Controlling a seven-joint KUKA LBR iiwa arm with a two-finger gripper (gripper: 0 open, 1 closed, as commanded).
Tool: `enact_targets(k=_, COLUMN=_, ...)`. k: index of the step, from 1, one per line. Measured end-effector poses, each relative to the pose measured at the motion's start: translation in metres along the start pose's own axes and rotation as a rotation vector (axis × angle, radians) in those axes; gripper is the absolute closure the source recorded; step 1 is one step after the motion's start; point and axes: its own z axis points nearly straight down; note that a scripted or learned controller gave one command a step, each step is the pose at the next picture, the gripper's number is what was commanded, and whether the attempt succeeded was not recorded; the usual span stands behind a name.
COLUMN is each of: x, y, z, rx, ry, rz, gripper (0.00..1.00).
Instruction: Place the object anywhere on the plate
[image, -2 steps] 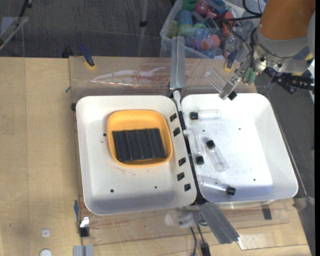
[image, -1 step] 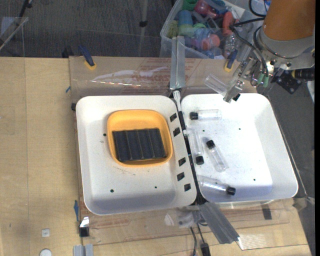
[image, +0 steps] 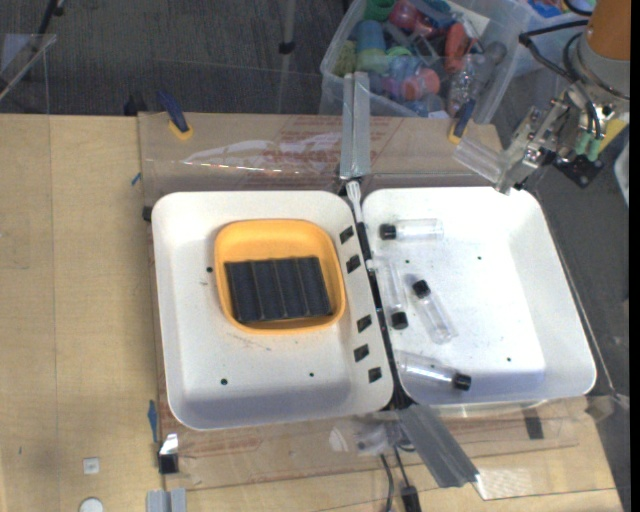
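An orange plate (image: 236, 243) sits in the left white bin (image: 185, 380). A black ribbed rectangular block (image: 278, 289) lies flat on it, covering most of its floor. In the right white bin (image: 520, 300) lie clear vials with black caps: one near the back left (image: 410, 230), one in the middle (image: 431, 306), one at the front (image: 432, 373). A small black cap (image: 398, 320) rests by the divider. My gripper (image: 528, 150) hangs above the back right corner of the right bin, away from all the vials and the plate.
A metal divider rail (image: 352, 140) runs between the two bins. A clear tub of colourful toys (image: 425, 50) stands behind them. Blue clamps (image: 178, 122) hold a clear sheet at the back edge.
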Motion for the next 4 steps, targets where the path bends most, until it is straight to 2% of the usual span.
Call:
enact_targets(k=1, x=-0.025, y=-0.068, z=-0.046, rx=0.001, ry=-0.001, rz=-0.041, gripper=1.0)
enact_targets(k=2, x=-0.039, y=-0.099, z=-0.097, rx=0.001, ry=-0.003, rz=-0.233, gripper=1.0)
enact_targets(k=3, x=-0.048, y=-0.096, z=-0.096, rx=0.001, ry=-0.002, rz=-0.268, gripper=1.0)
enact_targets(k=4, x=-0.047, y=-0.093, z=-0.097, rx=-0.001, ry=-0.002, rz=-0.667, gripper=1.0)
